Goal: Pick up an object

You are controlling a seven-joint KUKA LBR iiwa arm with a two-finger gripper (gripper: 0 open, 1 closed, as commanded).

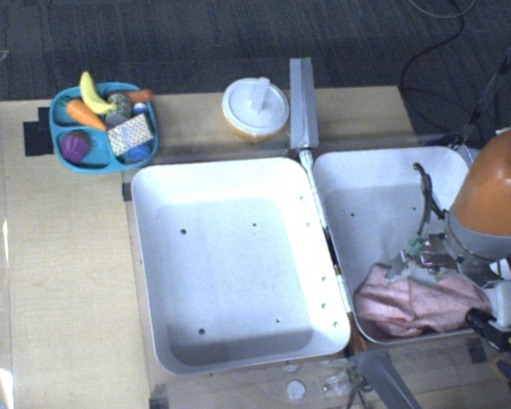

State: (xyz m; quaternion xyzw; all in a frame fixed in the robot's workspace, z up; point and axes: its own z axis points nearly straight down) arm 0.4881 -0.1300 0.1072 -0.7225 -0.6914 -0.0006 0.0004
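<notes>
A crumpled pink cloth [418, 305] lies at five o'clock, in the right bin's [372, 197] near corner. The hand [427, 254] sits at the cloth's upper edge, touching it; whether its fingers are parted, I cannot tell. The left bin [230, 264] lies beside.

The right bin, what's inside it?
The right bin holds a crumpled pink cloth at its near end, with the gripper down at the cloth's top edge. The rest is bare white floor. Whatever lies under the cloth is covered.
</notes>
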